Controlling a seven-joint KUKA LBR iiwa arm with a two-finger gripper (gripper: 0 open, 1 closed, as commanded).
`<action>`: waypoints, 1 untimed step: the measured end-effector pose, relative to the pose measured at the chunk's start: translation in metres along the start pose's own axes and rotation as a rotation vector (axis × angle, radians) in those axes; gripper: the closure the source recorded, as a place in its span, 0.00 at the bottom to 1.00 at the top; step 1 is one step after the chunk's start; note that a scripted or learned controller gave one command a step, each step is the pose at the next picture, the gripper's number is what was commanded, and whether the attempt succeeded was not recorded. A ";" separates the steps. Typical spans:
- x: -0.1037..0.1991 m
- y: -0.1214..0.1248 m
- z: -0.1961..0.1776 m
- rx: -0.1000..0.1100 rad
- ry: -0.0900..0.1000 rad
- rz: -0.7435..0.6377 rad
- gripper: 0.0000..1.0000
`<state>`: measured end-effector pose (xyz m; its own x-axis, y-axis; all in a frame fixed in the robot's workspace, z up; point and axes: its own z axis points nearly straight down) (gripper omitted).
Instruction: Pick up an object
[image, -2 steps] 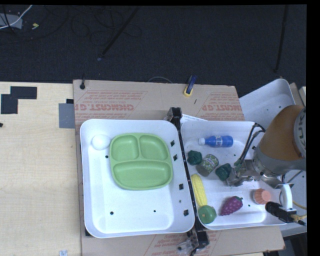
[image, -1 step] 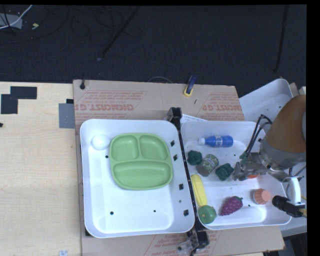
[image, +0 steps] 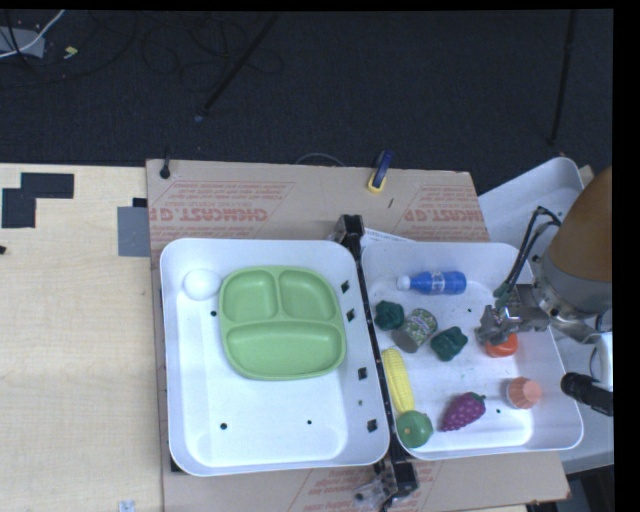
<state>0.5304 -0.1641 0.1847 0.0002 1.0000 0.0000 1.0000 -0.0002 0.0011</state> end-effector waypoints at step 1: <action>-0.001 0.001 -0.045 -0.001 0.000 -0.001 1.00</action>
